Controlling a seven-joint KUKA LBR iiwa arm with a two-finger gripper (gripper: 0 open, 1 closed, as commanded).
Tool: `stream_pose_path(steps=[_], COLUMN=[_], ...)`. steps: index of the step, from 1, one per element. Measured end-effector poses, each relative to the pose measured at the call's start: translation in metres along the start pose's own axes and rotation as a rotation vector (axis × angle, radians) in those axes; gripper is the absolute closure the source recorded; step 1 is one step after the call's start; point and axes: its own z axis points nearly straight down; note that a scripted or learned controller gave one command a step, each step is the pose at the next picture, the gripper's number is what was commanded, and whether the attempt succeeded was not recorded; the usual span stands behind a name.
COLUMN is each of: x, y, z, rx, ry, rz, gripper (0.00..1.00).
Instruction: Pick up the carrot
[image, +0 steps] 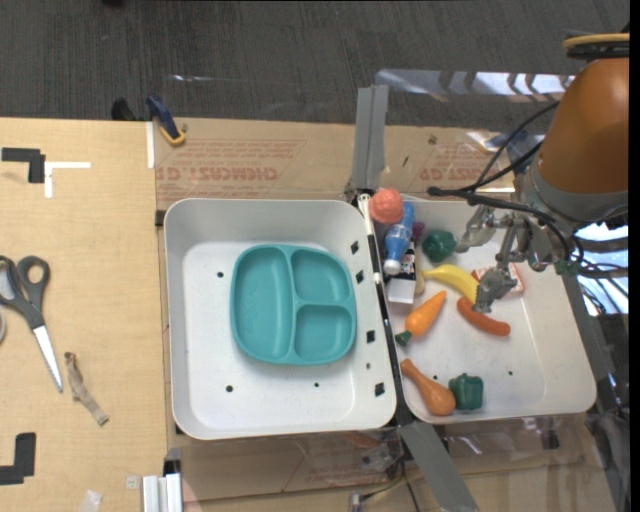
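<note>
Gripper (495, 290) over right bin (545, 390), finger state unclear; hovers above red chili (484, 319) beside carrot (425, 313), so it risks grabbing chili or banana (452, 279) instead.

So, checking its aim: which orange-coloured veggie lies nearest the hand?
The red-orange chilli, right below the hand. The carrot lies further left; the squash sits near the front.

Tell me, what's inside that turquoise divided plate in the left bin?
Nothing visible: the turquoise plate shows three bare compartments. The toy food, including the carrot, lies in the right bin, near the gripper. What is beneath the plate is covered.
</note>
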Motion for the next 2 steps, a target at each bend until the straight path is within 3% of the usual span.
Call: stream_pose_path(steps=[1,2], x=[-0.012,0.008], y=[0.0,0.004], z=[0.121,0.143], rx=[-0.001,0.0], ry=[0.001,-0.001], rz=[0.062,0.008], gripper=[0.0,0.0])
